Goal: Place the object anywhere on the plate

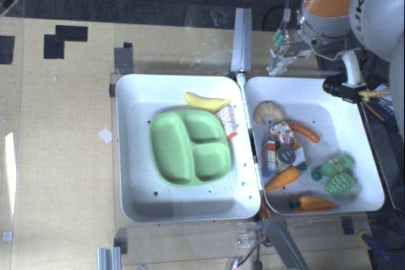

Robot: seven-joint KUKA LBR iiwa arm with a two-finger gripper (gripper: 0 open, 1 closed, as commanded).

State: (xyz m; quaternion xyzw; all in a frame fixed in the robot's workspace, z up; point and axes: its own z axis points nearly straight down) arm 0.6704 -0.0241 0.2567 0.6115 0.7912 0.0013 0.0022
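A green divided plate [190, 147] lies in the left bin [130, 155]. Touching its far rim is a yellow banana [206, 100], and a small red-and-white packet [227, 119] leans on its right rim. My gripper [283, 62] hangs above the far edge of the right bin [370, 180], near the divider between the bins. It is open and holds nothing.
The right bin holds several toy foods: a tan shell-shaped piece [269, 112], a red sausage [304, 131], a printed packet [282, 136], two carrots [283, 177] [315, 203] and green pieces [337, 174]. A metal post [240, 41] stands behind the bins.
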